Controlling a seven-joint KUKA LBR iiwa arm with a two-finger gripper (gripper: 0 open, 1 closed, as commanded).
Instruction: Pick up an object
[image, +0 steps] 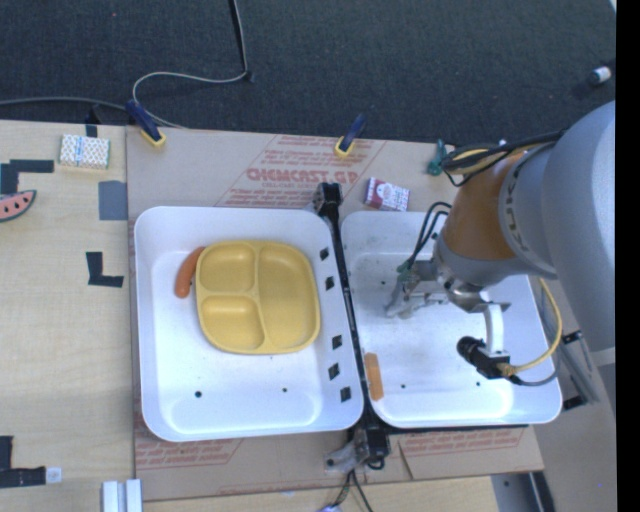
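While the claw (403, 303) sits low in the right bin (520, 405), grip state unclear, a sausage (184, 273) touches the yellow plate (258, 296)

A pale wooden bench (60, 300) with black tape marks (98, 270) sits against dark carpet (400, 60), a brown cardboard sheet (290, 170) clamped along its far edge.

The bench (60, 300) bears a brown cardboard sheet (290, 175). On that sheet sit the left bin (160, 400) and the right bin (440, 405), side by side and touching. Behind the right bin lies a small red-and-white packet (385, 194). Left of the sheet, black tape marks (100, 270) and a patterned sponge (84, 151) lie on bare wood.
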